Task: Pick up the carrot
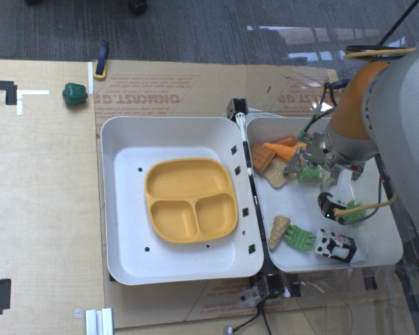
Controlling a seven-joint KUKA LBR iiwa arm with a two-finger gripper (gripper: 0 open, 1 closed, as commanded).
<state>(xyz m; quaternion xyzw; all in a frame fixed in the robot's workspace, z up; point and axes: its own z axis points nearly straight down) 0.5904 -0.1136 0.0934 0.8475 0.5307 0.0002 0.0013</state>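
The carrot [282, 147] is orange and lies in the right bin [377, 253] near its far left corner, pointing left to right. My gripper [302, 160] is low over the carrot's right end, reaching in from the right under the grey arm with its orange band. The wrist hides where the gripper meets the carrot.
Beside the carrot lie a brown waffle piece [262, 159], a tan biscuit [276, 176] and a green toy [310, 174]. Nearer the front are a cone [278, 230], a green piece [300, 239] and a black-and-white toy [335, 246]. The left bin [126, 257] holds a yellow divided plate [192, 199].
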